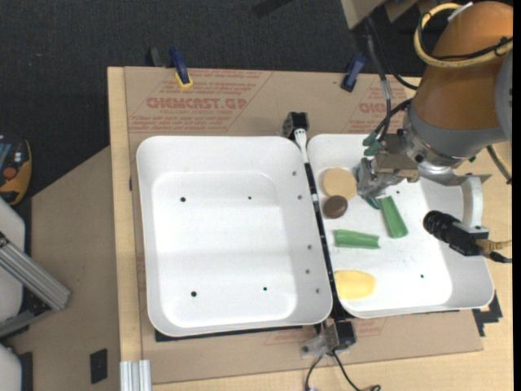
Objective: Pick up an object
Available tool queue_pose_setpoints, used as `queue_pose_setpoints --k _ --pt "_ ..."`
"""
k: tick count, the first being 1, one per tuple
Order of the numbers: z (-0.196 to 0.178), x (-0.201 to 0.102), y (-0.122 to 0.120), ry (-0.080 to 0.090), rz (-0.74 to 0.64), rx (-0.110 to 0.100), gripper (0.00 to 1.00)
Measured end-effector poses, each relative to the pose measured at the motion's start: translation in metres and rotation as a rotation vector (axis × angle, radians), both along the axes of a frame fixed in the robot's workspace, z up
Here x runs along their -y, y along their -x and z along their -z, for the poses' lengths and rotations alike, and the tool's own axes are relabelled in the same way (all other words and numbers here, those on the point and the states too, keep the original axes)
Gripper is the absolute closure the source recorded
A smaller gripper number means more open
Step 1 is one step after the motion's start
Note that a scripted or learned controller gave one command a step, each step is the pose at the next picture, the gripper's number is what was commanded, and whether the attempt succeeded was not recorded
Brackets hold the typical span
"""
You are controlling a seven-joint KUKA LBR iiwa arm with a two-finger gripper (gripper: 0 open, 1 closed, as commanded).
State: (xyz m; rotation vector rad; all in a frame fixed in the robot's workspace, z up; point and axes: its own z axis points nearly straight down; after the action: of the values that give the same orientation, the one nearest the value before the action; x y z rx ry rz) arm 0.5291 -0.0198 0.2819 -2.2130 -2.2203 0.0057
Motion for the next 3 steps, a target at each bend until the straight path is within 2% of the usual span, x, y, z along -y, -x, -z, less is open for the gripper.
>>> queue_pose_setpoints --k 1,2,3 --pt "-0.080 -0.052 -0.014 0.000 -0.004 0.018 1.00" --pt "-0.023 -0.024 0.041 0.002 0.007 -0.001 1.00" --pt "-0.083 -0.072 0.008 0.002 -0.001 0.014 1.00"
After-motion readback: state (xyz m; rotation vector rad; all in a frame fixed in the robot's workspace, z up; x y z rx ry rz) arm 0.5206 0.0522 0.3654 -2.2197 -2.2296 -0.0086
